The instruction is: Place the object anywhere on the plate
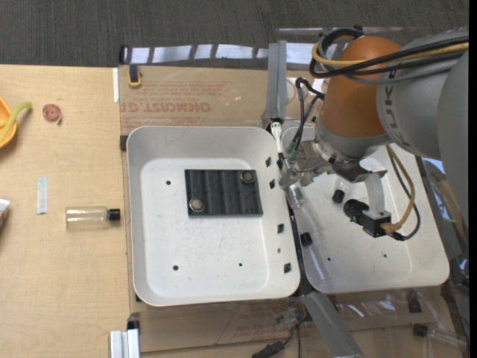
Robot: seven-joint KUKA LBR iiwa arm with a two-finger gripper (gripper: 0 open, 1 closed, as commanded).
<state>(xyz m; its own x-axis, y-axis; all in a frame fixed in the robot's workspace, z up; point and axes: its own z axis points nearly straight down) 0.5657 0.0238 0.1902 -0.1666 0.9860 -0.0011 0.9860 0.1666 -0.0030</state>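
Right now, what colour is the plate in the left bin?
Black, with ridges, best seen in the camera view: plate in the white left bin.

The grey arm (417,80) covers much of the right bin (387,263) and runs off the frame's right edge. At the counter's (67,274) left edge, an orange object (6,122) is cut off, its kind unclear.

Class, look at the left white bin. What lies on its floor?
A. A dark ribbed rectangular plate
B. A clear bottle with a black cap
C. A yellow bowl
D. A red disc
A: the dark ribbed plate lies flat on the floor of the left bin, while the clear bottle lies outside it on the wooden bench.
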